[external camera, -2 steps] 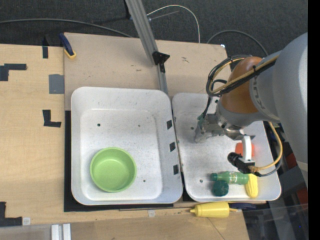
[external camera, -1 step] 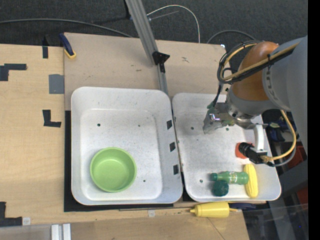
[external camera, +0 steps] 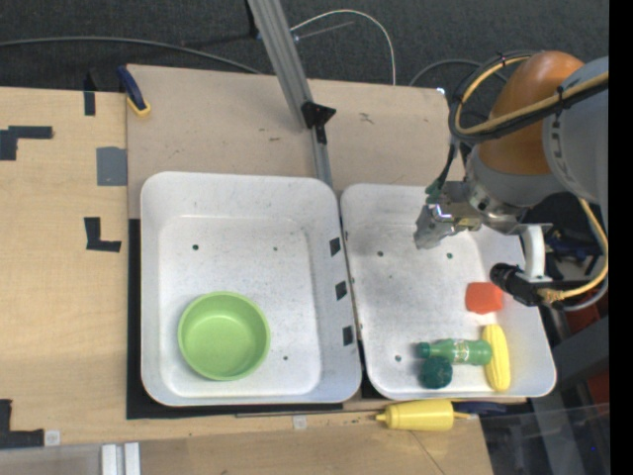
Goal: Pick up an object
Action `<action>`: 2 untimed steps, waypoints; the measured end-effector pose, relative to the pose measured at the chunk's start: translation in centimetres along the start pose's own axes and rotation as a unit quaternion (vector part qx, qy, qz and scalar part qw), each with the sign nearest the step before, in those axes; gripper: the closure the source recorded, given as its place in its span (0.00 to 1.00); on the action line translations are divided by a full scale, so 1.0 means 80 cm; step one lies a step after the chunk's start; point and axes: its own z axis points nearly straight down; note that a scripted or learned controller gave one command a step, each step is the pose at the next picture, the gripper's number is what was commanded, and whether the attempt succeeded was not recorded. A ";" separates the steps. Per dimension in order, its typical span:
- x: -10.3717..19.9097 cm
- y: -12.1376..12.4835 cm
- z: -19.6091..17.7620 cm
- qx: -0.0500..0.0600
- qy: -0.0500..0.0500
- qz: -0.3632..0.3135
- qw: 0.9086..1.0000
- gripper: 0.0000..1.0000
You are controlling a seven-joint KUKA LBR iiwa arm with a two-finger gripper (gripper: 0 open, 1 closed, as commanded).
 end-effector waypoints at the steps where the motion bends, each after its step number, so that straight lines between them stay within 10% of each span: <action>1: 0.062 0.001 0.006 0.003 0.001 -0.003 1.000 1.00; 2: 0.139 0.002 0.006 0.003 0.001 -0.004 1.000 1.00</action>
